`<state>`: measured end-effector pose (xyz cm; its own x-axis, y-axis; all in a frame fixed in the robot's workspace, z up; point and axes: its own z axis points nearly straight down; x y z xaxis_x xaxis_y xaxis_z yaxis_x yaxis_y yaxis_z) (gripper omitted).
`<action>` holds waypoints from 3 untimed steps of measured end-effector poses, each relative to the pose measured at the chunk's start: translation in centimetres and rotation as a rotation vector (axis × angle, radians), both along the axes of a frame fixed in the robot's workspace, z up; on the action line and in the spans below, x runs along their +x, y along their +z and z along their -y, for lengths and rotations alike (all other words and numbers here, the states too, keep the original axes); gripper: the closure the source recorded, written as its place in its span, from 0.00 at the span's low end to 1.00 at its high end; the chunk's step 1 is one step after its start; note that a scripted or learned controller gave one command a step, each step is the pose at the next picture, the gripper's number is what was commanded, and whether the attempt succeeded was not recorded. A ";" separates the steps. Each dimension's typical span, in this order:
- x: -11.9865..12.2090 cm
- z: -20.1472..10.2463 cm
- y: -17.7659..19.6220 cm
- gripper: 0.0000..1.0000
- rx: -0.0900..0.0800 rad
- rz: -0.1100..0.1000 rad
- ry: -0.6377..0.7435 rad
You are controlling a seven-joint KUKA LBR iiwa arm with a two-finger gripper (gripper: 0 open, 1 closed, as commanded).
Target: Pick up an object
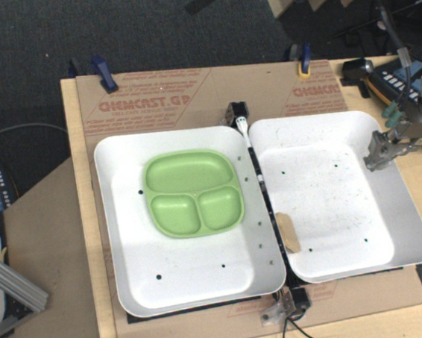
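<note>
Two bins sit side by side on the bench: the left bin (132, 270) holds a green plate (194, 193), a divided dish with one long compartment on its far side and two smaller ones on its near side, lying flat a little far of the bin's middle. The right bin (337, 226) carries only dark specks on its floor, and a small brown tab (288, 233) lies at its left rim, by the seam between the bins. The gripper (378, 151) hangs at the right bin's right rim, well apart from the plate, and nothing sits between its fingers; whether they stand wide or narrow I cannot tell at this size. By my judgement the task is at its start, with the approach not yet made. The next move calls for a long reach leftward across the right bin and the seam, then a descent over an edge of the plate, since its flat, broad body offers a two-finger grip little except the rim.
</note>
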<state>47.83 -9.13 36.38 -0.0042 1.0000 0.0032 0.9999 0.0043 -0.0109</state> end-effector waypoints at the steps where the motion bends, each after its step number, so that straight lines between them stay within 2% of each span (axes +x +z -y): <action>1: 0.5 -5.9 -2.6 1.00 -0.001 0.006 0.002; 2: 1.5 -17.0 -6.7 1.00 -0.001 0.005 0.007; 3: 0.2 -8.2 7.4 1.00 -0.005 0.030 -0.013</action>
<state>48.00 -0.96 43.80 0.0087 1.0000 -0.0014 0.9998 -0.0087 0.0190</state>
